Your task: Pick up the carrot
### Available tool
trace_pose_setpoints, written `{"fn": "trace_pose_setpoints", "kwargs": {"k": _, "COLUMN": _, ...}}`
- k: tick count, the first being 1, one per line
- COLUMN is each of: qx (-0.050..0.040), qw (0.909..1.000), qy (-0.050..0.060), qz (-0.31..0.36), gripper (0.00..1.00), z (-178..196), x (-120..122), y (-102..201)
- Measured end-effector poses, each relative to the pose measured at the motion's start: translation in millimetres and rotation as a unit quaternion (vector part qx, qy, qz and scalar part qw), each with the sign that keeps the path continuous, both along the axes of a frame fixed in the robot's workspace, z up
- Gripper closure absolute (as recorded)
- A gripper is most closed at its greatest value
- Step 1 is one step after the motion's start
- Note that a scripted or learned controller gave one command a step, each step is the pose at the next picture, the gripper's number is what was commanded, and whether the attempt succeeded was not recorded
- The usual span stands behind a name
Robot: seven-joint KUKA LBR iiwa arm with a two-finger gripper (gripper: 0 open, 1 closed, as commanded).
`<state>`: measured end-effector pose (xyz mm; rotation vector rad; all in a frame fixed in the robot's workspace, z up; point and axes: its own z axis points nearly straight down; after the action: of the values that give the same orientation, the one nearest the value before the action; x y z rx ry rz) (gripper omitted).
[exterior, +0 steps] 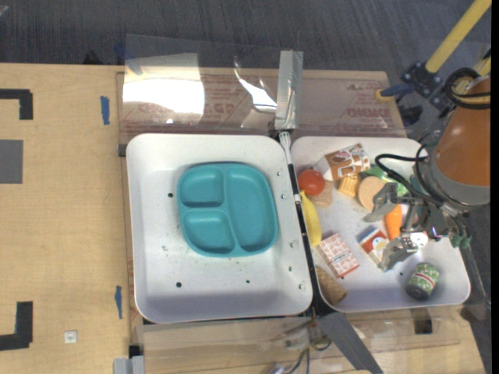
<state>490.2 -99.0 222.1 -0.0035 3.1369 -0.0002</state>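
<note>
We see two bins (148, 209) of smooth white plastic, faintly glossy. The teal tray (228, 207) looks like matt plastic. The bench (62, 209) is pale, unvarnished wood. A clear glossy sheet (195, 92) catches the light. The carrot (393, 220) looks smooth and dull orange, the gripper (396, 224) bare grey metal.

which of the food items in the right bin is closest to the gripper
The carrot, small and orange, lies right at the gripper. The tomato, banana and can sit farther off.
</note>
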Motion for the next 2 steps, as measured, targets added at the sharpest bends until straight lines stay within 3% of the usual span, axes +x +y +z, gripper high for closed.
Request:
{"fn": "trace_pose_setpoints", "kwargs": {"k": 1, "qx": -0.0001, "qw": 1.0, "qy": -0.001, "qz": 0.001, "gripper": 0.0, "z": -125.7, "x": 20.8, "y": -55.1}}
{"fn": "trace_pose_setpoints", "kwargs": {"k": 2, "qx": -0.0004, "qw": 1.0, "qy": -0.003, "qz": 0.002, "gripper": 1.0, "z": -115.3, "x": 22.6, "y": -53.7}}
